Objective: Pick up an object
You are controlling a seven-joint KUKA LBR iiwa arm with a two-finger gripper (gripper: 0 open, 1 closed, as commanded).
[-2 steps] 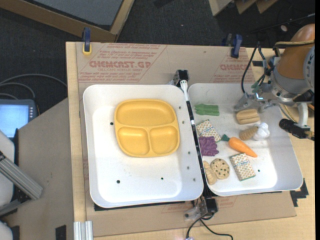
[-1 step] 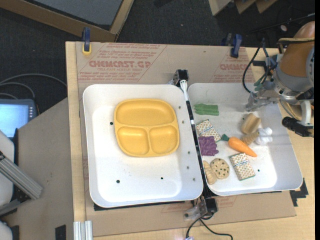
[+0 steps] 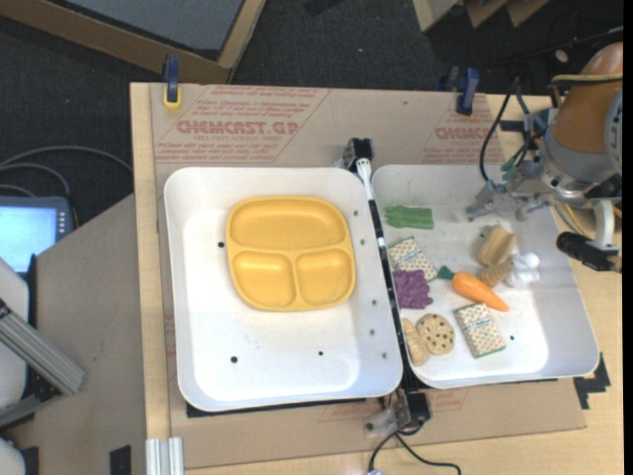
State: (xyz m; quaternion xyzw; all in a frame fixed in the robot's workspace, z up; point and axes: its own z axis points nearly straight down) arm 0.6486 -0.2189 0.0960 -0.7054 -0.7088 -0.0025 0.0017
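Hovering over the right bin's (image 3: pixel 554 359) far corner, my gripper (image 3: pixel 506 202) has jaws spread with nothing between them. The carrot (image 3: pixel 478 291) lies nearer, beside a cookie (image 3: pixel 434 333); the yellow tray (image 3: pixel 291 251) fills the left bin (image 3: pixel 198 364).

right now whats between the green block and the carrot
In the camera view, a patterned packet lies between the green block and the carrot, slightly to the left.

Yellow divided tray (image 3: pixel 291 250) sat in white left bin (image 3: pixel 198 344). White right bin (image 3: pixel 564 344) held orange carrot (image 3: pixel 478 290), green block (image 3: pixel 409 217), purple grapes (image 3: pixel 410 288), tan chip-dotted cookie (image 3: pixel 434 333), two diamond-patterned packets (image 3: pixel 482 330).
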